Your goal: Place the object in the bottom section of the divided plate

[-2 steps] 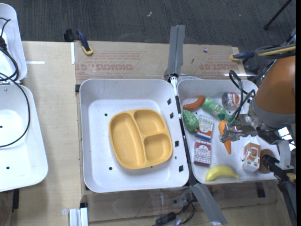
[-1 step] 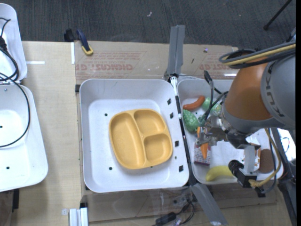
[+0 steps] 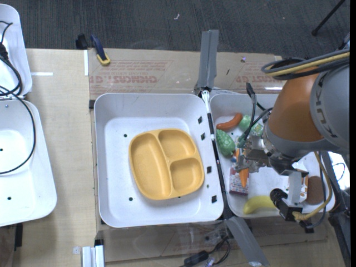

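Note:
A yellow divided plate lies in the left bin. It has one long section on the left and two smaller ones on the right. My gripper hangs low over the left part of the right bin, above a small orange carrot and a pink-and-white box. The grey wrist and its orange band cover the middle of that bin. Nothing can be seen held in the gripper.
The right bin also holds a red-orange sausage, green vegetables, a yellow banana at the front and a brown item at the right. Cables trail from the arm. A white tray sits far left.

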Robot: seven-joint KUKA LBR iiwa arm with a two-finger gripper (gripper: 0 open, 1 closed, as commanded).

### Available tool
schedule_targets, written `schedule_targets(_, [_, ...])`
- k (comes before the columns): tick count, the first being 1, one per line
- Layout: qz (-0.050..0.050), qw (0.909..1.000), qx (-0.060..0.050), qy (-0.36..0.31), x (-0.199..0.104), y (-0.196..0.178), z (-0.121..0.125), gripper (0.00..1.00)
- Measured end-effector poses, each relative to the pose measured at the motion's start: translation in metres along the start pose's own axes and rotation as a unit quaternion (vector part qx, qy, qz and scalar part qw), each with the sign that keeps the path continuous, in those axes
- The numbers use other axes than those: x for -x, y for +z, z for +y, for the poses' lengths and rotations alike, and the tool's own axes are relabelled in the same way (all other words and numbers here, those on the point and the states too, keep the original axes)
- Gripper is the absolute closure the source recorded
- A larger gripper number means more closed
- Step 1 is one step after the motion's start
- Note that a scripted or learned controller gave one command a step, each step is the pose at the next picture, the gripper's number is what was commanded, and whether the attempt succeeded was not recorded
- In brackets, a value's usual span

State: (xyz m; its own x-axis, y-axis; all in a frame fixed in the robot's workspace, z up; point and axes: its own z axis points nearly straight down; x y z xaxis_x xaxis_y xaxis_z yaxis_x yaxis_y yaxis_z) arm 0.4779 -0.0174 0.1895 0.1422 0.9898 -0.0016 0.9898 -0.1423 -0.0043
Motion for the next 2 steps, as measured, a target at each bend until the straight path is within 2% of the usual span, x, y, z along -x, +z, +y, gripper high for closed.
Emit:
schedule_targets(1, [0.0, 0.9999, -0.001, -0.011, 0.016, 0.0, 0.002, 1.0])
schedule_targets(2, [-0.001, 1.0, -0.001, -0.007, -0.075, 0.001, 0.009, 1.0])
